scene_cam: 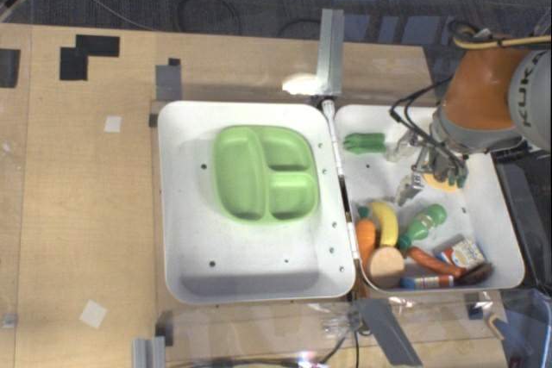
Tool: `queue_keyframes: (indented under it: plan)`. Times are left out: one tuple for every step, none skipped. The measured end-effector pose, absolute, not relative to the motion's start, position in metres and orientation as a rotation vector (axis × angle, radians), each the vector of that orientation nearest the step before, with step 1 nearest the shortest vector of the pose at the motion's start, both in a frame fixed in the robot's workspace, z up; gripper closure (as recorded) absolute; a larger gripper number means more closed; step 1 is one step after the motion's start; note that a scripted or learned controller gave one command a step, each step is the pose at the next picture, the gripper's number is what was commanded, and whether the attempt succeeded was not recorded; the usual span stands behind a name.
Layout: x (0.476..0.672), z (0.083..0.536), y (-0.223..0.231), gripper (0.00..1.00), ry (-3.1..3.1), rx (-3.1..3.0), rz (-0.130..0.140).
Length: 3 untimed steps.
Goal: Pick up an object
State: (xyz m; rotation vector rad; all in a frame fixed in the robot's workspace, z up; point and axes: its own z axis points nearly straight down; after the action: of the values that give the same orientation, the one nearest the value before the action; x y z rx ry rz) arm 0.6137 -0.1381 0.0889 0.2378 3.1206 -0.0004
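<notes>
While hanging above the middle of the right bin (509, 224), near its back half, gripper (424, 177) points down and toward the front-left corner, fingers slightly apart and clamped on nothing. Nearest pickable thing: banana (385, 222), just in front and to the left, long axis running roughly back-to-front, touching the carrot (366, 239) beside the divider edge. Green bottle (424, 222) close in front too, lying slantwise. Arm (492, 95) enters from the right edge, wrist bent steeply downward, orange band above.
</notes>
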Motion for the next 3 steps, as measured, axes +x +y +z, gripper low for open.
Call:
queue_keyframes:
  plan:
    - [0.587,0.182,-0.208,0.00,3.126,-0.109,-0.008]
    - [0.607,0.090,-0.187,0.00,3.120,-0.199,-0.006]
    - [0.610,0.103,-0.186,1.00,3.113,-0.201,-0.007]
